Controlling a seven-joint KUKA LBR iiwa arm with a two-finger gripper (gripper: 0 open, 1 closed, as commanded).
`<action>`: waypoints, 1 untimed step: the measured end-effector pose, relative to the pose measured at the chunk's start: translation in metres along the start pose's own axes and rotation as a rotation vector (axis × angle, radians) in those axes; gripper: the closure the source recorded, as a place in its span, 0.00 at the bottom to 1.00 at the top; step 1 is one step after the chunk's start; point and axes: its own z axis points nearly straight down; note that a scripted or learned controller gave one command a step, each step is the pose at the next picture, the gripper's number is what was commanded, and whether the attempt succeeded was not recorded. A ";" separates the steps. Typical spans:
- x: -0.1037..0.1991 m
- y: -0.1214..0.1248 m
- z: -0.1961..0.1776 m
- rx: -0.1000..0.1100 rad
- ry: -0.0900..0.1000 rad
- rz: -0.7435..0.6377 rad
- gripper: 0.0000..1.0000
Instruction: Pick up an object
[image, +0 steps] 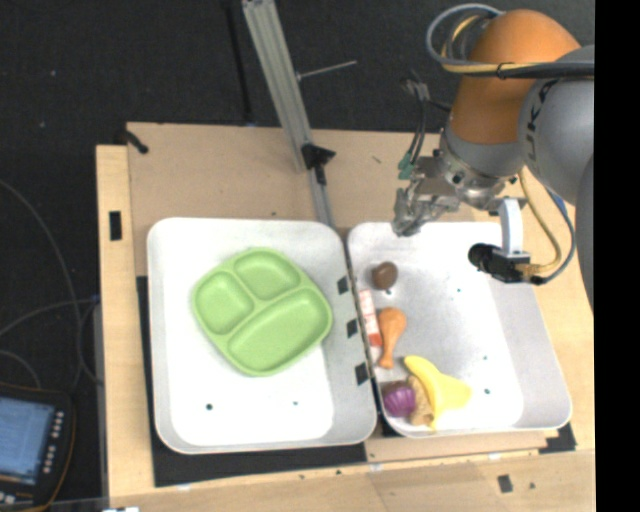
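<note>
My gripper (408, 222) hangs over the far left corner of the right bin (500, 330), with nothing seen between its fingers. A small brown ball (384, 274) lies just below it in the bin. Further toward the front, along the bin's left wall, lie an orange drumstick-shaped toy (391, 328) and a thin orange-and-white stick (368, 312). At the front left corner sit a yellow banana (436, 382) and a purple round toy (399, 400).
The left bin (190, 400) holds a green divided plate (262, 310). A metal pole (285, 95) slants up from between the bins at the back. A black fitting with a cable (497, 262) hangs off the wrist over the right bin.
</note>
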 end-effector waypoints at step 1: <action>0.054 0.002 -0.003 -0.002 -0.001 0.000 1.00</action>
